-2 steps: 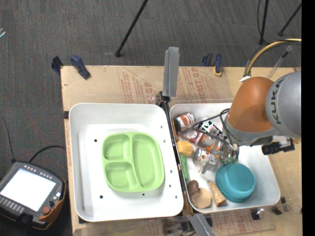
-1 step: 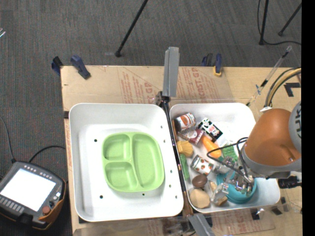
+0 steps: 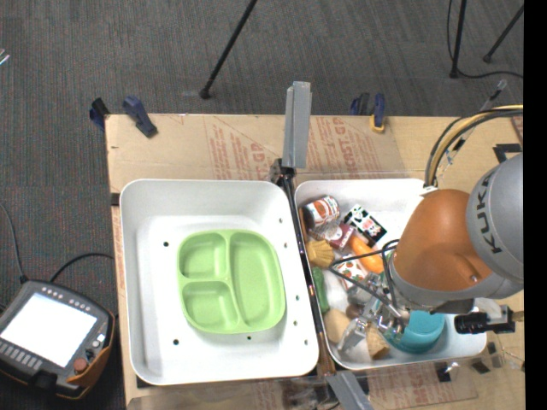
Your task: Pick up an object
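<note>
Right now I see my gripper (image 3: pixel 366 330) low in the right bin (image 3: pixel 402 190), beside a round teal cup (image 3: pixel 425 331); whether it's spread, I cannot tell

Robot lab: clamped cardboard bench (image 3: pixel 248 148), tripod legs (image 3: pixel 232 39), teach pendant (image 3: pixel 53 338).

Arm's low over the right bin (image 3: pixel 402 186), gripper (image 3: pixel 363 327) down among the clutter near its front edge, just beside a blue cup (image 3: pixel 423 331). Left bin (image 3: pixel 154 203) holds a green divided plate (image 3: pixel 231 280).
</note>
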